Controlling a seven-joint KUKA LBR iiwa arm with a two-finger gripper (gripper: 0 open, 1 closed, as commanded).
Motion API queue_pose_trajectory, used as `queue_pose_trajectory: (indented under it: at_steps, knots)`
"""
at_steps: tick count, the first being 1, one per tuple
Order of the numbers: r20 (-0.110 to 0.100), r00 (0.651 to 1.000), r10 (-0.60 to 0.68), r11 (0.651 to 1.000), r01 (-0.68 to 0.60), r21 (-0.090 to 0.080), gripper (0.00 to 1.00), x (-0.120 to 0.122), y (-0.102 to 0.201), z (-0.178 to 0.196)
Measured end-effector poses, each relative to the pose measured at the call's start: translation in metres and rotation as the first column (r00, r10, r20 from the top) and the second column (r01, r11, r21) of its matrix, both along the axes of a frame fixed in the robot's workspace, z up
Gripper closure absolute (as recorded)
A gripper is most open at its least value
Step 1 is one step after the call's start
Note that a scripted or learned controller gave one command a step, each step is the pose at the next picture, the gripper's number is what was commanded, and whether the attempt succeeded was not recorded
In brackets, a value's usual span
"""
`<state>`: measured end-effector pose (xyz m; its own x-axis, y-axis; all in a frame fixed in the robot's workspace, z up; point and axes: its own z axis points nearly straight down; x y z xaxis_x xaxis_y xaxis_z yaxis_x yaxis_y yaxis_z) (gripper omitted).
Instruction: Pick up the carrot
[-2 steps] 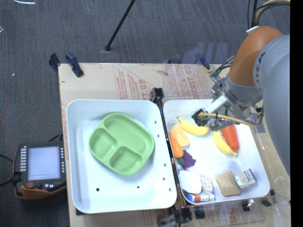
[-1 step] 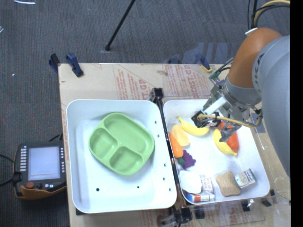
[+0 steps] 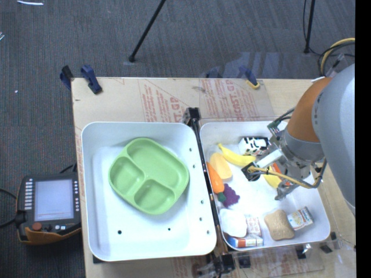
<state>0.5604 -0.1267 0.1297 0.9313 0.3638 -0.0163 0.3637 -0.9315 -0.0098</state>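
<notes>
1. Blocking part of the right shallow white bin point(image 3: 322, 213), the grey-and-orange arm's gripper point(image 3: 277, 178) half covers a yellow piece point(image 3: 270, 181), prob. a 2nd banana. Gripper open or closed: can't tell.
2. Slim orange carrot point(image 3: 215, 179) lies along that bin's left wall, apart from the gripper, next to a pale peach rounded item point(image 3: 221, 165) and a knobbly purple grape bunch point(image 3: 231, 196).
3. Counts: 2 bins; 1 smooth curved yellow banana point(image 3: 233, 156) in full view; 1 rough tan bread slice point(image 3: 279, 225); 1 glossy green three-compartment plate point(image 3: 149, 175), in the left white bin point(image 3: 93, 155).
</notes>
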Motion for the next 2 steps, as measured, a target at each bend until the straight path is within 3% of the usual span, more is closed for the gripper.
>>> queue_pose_trajectory:
  at_steps: [1,2]
  knots:
    - [0.010,0.979,0.205,0.979,-0.205,0.004,0.00,-0.015,0.005,-0.046]
    - [0.009,0.987,-0.161,0.987,0.161,0.000,0.00,0.036,0.048,-0.046]
